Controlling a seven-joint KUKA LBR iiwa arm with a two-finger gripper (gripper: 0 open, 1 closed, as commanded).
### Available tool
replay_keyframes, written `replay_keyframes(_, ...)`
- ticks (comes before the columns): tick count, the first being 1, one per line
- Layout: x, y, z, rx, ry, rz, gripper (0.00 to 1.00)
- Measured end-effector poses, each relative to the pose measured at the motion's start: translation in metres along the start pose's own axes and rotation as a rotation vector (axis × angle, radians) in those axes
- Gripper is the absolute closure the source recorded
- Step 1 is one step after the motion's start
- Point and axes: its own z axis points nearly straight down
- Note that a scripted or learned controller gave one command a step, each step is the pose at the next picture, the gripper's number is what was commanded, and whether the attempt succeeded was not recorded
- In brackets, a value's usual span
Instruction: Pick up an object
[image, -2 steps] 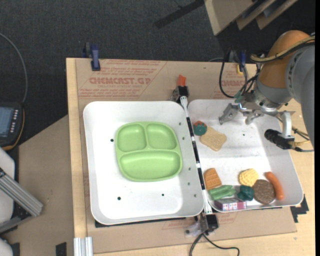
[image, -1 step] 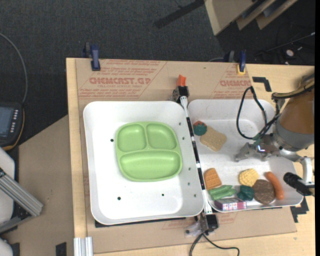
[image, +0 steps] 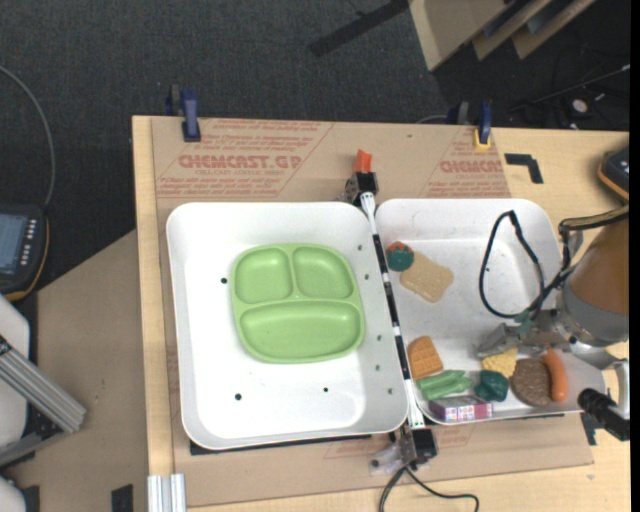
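Observation:
The right bin (image: 450, 215) holds several toy foods. A tan bread slice (image: 428, 279) and a teal-and-orange piece (image: 400, 256) lie near its left wall. Along the front lie an orange waffle (image: 425, 355), a green pod (image: 443, 382), a teal lump (image: 492, 385), a yellow wedge (image: 503, 361), a brown patty (image: 532, 382), an orange sausage (image: 556, 372) and a pink box (image: 462, 410). My gripper (image: 522, 337) is low at the bin's right side, just above the yellow wedge and the patty. Nothing shows as held in it.
The left bin (image: 200, 300) carries a green divided plate (image: 296, 302). A black cable (image: 497, 262) loops over the right bin's middle. The arm's orange band (image: 606, 272) hangs over the right rim. Clamps (image: 186, 112) stand at the bench's back edge.

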Motion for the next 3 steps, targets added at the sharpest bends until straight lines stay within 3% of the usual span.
replay_keyframes(1, 0.020, 0.052, -0.122, -0.020, -0.007, -0.009, 0.00)
replay_keyframes(2, 0.107, 0.132, -0.008, -0.009, -0.001, -0.013, 0.00)
replay_keyframes(3, 0.101, 0.129, -0.024, -0.010, -0.004, -0.004, 1.00)
